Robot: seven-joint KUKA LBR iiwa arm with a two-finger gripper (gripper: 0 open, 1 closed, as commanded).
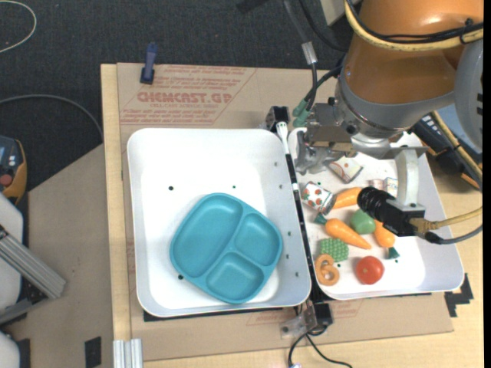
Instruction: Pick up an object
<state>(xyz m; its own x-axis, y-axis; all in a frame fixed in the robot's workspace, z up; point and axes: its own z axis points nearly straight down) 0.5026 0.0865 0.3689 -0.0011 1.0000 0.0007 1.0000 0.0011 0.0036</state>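
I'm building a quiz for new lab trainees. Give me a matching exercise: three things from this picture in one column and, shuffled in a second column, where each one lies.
Things
1. teal three-compartment plastic plate
2. round red toy tomato
3. small blue clip

Places
A. right white bin, near its front edge
B. brown cardboard sheet, beyond the bins
C. left white bin

Pairs: 1-C, 2-A, 3-B
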